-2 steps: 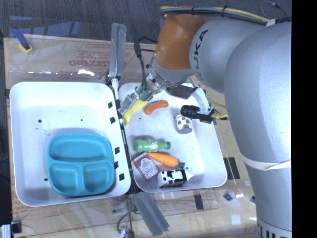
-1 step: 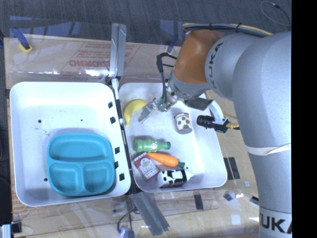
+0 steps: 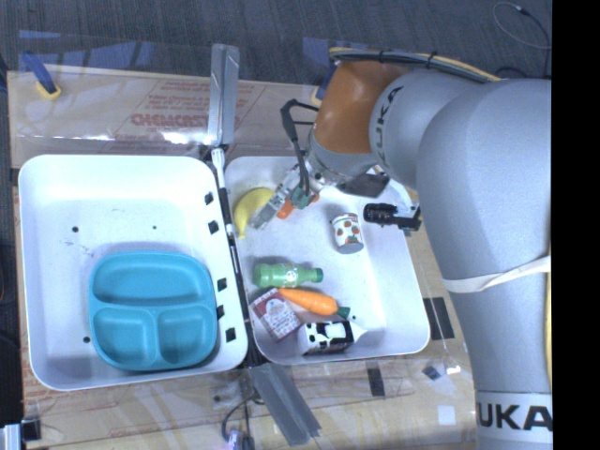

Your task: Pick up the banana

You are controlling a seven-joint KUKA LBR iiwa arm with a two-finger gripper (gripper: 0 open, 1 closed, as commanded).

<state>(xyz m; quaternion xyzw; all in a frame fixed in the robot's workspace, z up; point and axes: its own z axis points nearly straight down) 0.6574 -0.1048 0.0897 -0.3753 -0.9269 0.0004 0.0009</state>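
Fixed overhead cam, slanted, both bins.

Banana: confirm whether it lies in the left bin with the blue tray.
No, the banana lies in the right bin, beside the pincer.

Two white bins; one blue tray, banana, bottle, carrot, can.

banana: right end hidden | end effector: blurred
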